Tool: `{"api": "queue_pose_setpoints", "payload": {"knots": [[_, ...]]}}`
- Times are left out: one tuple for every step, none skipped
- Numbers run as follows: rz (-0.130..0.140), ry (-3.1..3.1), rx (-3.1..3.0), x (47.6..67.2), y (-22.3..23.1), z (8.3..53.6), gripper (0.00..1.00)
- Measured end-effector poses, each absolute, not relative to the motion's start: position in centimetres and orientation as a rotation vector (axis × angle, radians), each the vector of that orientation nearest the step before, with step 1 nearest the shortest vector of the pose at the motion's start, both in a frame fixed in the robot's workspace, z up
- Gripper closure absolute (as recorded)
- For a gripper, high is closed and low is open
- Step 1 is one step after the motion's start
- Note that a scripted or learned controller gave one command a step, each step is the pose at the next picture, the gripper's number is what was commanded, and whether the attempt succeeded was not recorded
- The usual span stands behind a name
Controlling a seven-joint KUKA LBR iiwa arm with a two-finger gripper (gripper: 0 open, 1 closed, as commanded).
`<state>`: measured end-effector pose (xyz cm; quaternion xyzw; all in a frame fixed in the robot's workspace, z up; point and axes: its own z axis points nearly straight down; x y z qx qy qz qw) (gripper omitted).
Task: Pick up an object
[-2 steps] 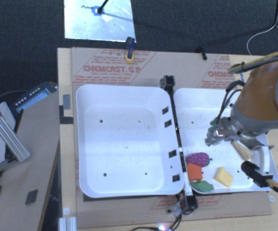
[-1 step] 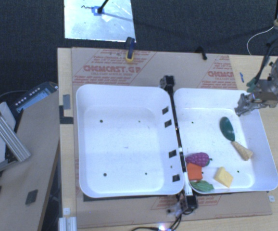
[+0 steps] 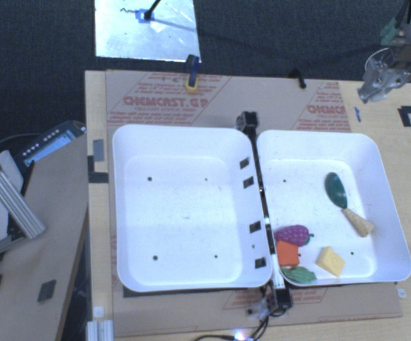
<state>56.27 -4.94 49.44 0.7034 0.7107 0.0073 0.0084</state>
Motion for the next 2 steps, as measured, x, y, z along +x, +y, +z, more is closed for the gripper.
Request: {"api": "queue_pose_setpoints", "payload": {"knots": [[-0.013,2.232,2.225,56.9,-3.0,33.1,1.0],[0.014,2.226,2.207,56.1,1.0,42.2,1.0]]}}
